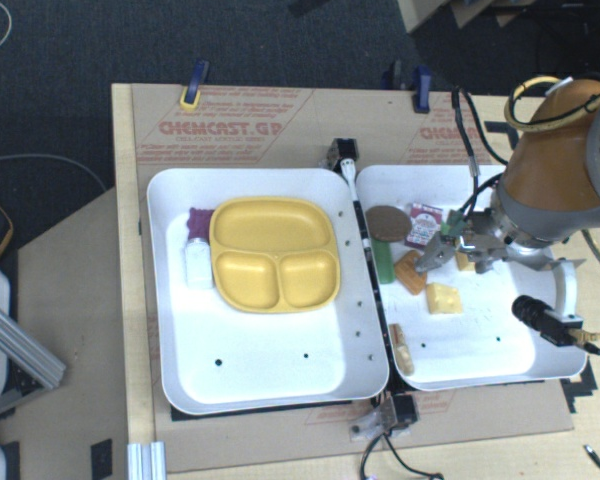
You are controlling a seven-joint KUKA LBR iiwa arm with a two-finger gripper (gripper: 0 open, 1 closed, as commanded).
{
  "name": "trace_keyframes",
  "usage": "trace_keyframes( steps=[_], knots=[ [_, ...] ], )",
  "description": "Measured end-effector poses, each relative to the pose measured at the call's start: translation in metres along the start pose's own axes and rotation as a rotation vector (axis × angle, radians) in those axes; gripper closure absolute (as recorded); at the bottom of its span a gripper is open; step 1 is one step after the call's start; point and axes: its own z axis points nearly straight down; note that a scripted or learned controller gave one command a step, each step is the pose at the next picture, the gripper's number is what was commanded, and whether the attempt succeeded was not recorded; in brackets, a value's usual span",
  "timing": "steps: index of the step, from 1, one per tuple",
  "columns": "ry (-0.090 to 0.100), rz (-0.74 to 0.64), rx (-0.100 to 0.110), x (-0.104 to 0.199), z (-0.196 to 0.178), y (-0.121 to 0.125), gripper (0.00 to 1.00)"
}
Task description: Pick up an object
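The bench carried two white bins. The left bin (180, 348) held a yellow divided plate (275, 251), with a purple item (199, 222) and a white item (197, 265) lying just beside the plate's left edge. The right bin (480, 363) held the loose objects: a brown round piece (386, 223), a pink-and-white packet (424, 224), a green stick (382, 262) along the bin's left wall, an orange block (411, 272), a pale yellow cube (443, 298) and a small tan piece (402, 349) near the front left corner.

The arm (555, 168) reached in from the right and stood over the middle of the right bin. The gripper (450, 250) hung low among the objects, close to the orange block and the packet, with the pale yellow cube a little in front of it. Its fingers were too dark and too crowded by the arm's own body for their spread to be read, and nothing could be seen held between them.

Judged from this, the step in hand was the approach to a grasp, with no object lifted as yet; every object lay on the bin floor. The likeliest target appeared to be the orange block, though this could not be confirmed. The next move would call for the fingers to straddle a single object cleanly, since the packet, block and cube lay near one another, and then for a firm closure before any lift.
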Motion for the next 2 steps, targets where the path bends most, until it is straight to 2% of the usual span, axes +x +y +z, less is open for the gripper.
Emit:
trace_keyframes(
  steps=[2],
  knots=[
    [-0.002, -0.001, -0.007, 0.0, 0.088, -0.006, 0.0]
  ],
)
